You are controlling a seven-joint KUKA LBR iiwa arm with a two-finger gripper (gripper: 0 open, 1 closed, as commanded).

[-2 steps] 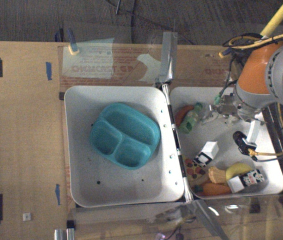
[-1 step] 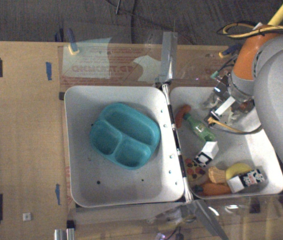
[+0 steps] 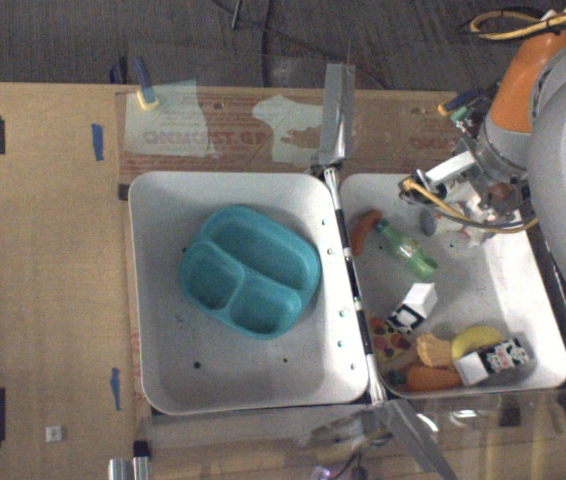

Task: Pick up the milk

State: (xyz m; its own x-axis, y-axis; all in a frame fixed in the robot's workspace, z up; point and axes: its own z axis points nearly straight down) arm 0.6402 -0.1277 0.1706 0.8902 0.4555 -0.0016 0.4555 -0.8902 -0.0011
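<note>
I can make out faded lettering on the clear sheet (image 3: 178, 128) taped to the surface (image 3: 43, 268) behind the left bin (image 3: 153, 298), but it is too washed out for me to read. The cartons carry black-and-white cow-patch print; no brand name is legible to me.

The milk (image 3: 493, 359) lies on its side in the near right corner of the right bin (image 3: 503, 278), just beside a yellow banana (image 3: 475, 339) and an orange carrot (image 3: 433, 378). A second small cow-patterned carton (image 3: 412, 309) sits nearer the bin's middle, with a green bottle (image 3: 406, 249) and a reddish sausage-like piece (image 3: 363, 230) further back. A teal divided tray (image 3: 251, 269) rests in the left bin.

The end effector (image 3: 463, 193) hangs over the far right corner of the right bin, well apart from the milk, which sits towards the opposite, near edge. Cables crowd the wrist, and I cannot tell how its jaws stand.
</note>
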